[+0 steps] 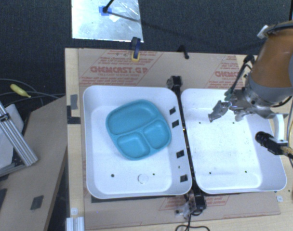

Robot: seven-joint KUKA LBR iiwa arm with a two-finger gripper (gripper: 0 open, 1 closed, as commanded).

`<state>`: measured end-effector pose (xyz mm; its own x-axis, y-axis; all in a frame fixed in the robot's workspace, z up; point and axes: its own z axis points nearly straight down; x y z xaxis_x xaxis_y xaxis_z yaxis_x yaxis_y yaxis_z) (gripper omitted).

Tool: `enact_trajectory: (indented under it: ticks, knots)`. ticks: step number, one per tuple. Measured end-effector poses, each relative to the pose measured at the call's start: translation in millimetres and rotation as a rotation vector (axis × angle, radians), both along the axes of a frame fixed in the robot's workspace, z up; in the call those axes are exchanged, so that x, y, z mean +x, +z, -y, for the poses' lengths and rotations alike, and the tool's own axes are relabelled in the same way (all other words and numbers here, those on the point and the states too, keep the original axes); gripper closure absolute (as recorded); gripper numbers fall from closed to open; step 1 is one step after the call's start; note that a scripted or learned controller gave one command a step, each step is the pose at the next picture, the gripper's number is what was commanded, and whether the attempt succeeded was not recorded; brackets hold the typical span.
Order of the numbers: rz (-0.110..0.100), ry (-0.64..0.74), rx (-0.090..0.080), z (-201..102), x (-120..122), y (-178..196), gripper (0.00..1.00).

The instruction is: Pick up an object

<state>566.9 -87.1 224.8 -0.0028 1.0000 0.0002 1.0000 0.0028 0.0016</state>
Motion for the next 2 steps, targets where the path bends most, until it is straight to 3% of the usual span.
enact_trajectory:
  ticks: [1,2]
  knots:
    - [-0.007,0.006,0.003,-93,-60,-34,0.0]
    - [0.009,0.005,0.0,-122,47,-40,0.0]
